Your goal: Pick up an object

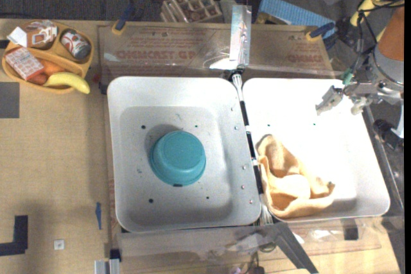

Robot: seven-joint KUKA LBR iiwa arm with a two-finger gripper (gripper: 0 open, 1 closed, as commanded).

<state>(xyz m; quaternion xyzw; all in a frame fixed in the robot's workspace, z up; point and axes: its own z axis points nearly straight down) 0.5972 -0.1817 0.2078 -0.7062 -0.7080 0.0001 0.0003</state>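
A teal bowl (178, 157) lies upside down in the middle of the left bin (128, 99). A crumpled orange-tan cloth (290, 180) sits at the near left corner of the right bin (289, 99). My gripper (340, 102) hangs over the far right part of the right bin, well away from the cloth. Its fingers (325, 100) are spread open with nothing between them.
A yellow tray (42, 61) with a banana and other toy food rests on the bench at the far left. A clear divider (239, 42) stands behind the gap between the bins. Boxes and cables crowd the floor beyond the bench.
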